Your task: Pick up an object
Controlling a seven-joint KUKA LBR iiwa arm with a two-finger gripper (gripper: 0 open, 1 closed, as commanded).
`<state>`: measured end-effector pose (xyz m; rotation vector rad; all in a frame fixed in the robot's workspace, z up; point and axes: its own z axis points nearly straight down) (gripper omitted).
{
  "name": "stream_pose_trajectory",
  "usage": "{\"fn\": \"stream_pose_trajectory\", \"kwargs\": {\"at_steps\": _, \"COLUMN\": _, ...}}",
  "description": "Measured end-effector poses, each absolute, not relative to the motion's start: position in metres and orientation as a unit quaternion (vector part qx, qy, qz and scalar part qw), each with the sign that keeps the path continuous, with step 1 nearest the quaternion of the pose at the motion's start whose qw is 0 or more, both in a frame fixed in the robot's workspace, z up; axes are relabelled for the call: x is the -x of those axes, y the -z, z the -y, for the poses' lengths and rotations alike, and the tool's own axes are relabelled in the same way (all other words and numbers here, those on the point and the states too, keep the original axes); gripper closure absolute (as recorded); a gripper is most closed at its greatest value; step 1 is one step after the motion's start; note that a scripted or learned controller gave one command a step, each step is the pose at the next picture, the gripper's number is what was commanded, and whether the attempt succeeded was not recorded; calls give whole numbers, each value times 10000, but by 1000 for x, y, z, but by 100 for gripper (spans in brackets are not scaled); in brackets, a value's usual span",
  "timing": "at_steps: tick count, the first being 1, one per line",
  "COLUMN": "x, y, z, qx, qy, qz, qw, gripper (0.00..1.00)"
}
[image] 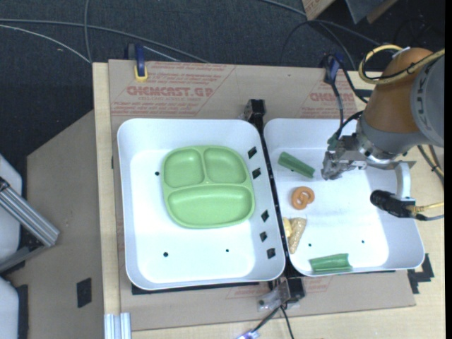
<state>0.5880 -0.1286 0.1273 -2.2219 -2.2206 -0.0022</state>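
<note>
The left bin (pixel 134 210) holds a light green divided plate (pixel 208 187), lying flat with two small compartments toward the far side and one long compartment nearer the camera; nothing lies in any of the three. The right bin (pixel 395 249), touching the left one along a black divider, carries four small items well apart from each other: a green stick-shaped piece (pixel 296 164) lying at a slant near the far left corner, an orange pretzel-like ring (pixel 303 198) just below it, a tan wedge (pixel 295 232) close to the divider, and a green block (pixel 330 262) against the near wall. The gripper (pixel 335 165) hangs over the far part of this bin, just right of the green stick; whether it is spread or closed cannot be told, and no item is seen in it.
</note>
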Motion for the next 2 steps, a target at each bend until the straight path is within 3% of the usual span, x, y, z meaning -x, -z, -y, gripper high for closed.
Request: {"fn": "stream_pose_trajectory", "kwargs": {"at_steps": 2, "x": -586, "y": -257, "z": 128, "qx": 7066, "qy": 26, "qz": 7076, "qw": -37, "gripper": 100}}
